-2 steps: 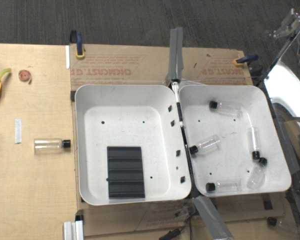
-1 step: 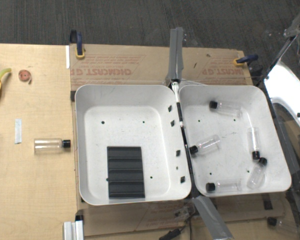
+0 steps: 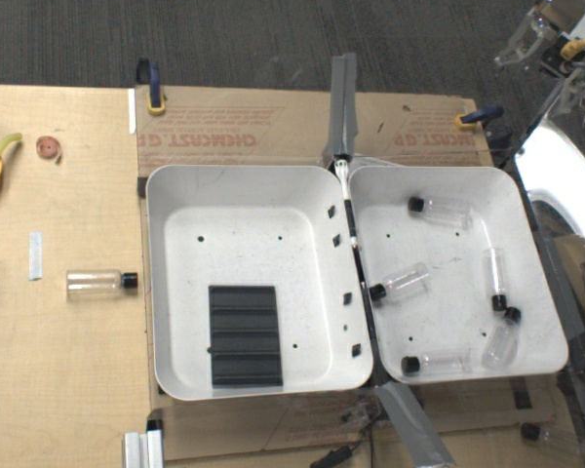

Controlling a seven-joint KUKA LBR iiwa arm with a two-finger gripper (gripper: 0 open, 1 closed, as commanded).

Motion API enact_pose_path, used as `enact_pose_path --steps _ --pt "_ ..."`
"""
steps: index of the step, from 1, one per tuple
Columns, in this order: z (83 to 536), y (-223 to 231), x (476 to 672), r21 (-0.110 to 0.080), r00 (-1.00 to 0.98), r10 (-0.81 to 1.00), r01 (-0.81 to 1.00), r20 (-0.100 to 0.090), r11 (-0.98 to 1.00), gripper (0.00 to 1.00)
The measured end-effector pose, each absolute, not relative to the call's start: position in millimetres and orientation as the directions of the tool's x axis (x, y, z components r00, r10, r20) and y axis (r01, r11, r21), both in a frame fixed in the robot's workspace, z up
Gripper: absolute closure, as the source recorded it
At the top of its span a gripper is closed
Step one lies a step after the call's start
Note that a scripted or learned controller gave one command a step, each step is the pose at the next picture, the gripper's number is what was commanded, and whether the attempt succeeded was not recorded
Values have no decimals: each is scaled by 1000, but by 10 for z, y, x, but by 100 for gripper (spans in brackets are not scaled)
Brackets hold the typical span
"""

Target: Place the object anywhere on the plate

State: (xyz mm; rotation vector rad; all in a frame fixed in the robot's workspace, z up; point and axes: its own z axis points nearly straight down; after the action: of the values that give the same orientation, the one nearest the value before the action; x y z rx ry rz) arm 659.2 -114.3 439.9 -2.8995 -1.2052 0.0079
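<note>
Five clear vials with black caps lie in the right bin (image 3: 526, 222), all on their sides and apart from the plate. The far vial (image 3: 444, 213) runs left to right with its cap at the left. The middle vial (image 3: 402, 283) slants, with its cap at the near left, close to the bin's left wall. One vial (image 3: 493, 273) lies along the near-far line by the right wall, cap toward the near end. Just beside that cap is the cap of another vial (image 3: 500, 343), whose body points at the near right corner. The last vial (image 3: 439, 364) lies along the near wall with its cap at the left.

The plate (image 3: 244, 336), black and ribbed, lies flat in the near part of the left bin (image 3: 175, 213) with nothing on it.

The tool (image 3: 556, 29) shows at the far right corner, well away from both bins; whether it is spread or pressed together I cannot tell.

Both bins sit on brown cardboard (image 3: 409, 130) on a pale wooden table (image 3: 68, 359). Red print on the cardboard, seen upside down, seems to read "CHEMCAST GP". Blue clamps (image 3: 145, 74) hold its far edge. A sixth vial (image 3: 97, 282) lies on the table left of the bins, cap to the right. Dark grey carpet (image 3: 273, 18) lies beyond.
</note>
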Motion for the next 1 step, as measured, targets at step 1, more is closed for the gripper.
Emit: enact_pose_path --steps 1 --pt "4392 -2180 6433 -2 708 706 706 -4 -708 0"
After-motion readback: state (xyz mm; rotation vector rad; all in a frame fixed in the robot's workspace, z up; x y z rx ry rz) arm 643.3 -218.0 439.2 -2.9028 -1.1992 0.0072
